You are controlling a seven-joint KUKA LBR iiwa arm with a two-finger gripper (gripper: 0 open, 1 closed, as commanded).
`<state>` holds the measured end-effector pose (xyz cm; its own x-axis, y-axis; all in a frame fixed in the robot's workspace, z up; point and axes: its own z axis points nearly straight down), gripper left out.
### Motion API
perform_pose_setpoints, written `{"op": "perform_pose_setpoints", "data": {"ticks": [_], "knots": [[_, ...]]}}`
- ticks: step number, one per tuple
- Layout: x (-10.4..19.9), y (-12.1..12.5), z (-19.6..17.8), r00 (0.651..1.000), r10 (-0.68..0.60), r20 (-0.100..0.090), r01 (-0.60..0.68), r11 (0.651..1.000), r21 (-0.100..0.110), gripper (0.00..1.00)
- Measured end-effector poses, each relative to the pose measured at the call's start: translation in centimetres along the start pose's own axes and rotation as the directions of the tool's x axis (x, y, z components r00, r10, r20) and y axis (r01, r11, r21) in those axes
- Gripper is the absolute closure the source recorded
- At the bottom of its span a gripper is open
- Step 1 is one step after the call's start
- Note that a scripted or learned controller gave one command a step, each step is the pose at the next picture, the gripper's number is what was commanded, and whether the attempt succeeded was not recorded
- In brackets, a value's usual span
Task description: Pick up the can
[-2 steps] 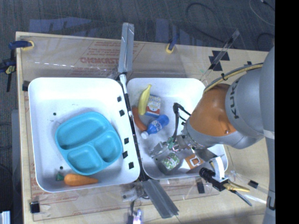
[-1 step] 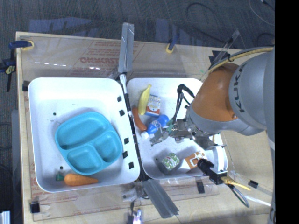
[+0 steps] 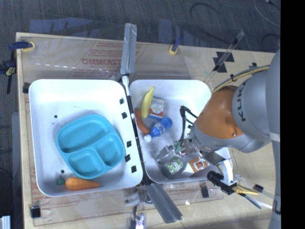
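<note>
The can (image 3: 173, 166), silvery with a green label, lies on its side near the front edge of the right bin (image 3: 200, 87). My gripper (image 3: 174, 151) hangs just above and behind it, low in the bin, at the end of the grey arm with the orange band (image 3: 217, 118) that reaches in from the right. The gripper's body hides part of the can's upper side. Whether anything touches the can is not visible from this angle.
The right bin also holds a yellow banana (image 3: 148, 100), a small juice carton (image 3: 156, 108), a blue bottle (image 3: 160, 127), an orange carrot-like piece (image 3: 140, 122) by the divider and an orange-white packet (image 3: 198, 165). The left bin (image 3: 43, 94) holds a blue divided plate (image 3: 89, 146) and a carrot (image 3: 82, 183).
</note>
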<state>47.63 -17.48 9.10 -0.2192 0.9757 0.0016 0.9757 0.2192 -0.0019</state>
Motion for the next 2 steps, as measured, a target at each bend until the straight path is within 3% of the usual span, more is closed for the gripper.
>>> {"op": "perform_pose_setpoints", "data": {"ticks": [1, 2], "knots": [[1.5, 0.4, -1.2, 1.0, 0.003, 0.001, -0.003, 1.0, -0.001, 0.0], [-1.5, -0.3, -0.1, 1.0, 0.003, 0.002, -0.003, 1.0, -0.002, 0.0]]}}
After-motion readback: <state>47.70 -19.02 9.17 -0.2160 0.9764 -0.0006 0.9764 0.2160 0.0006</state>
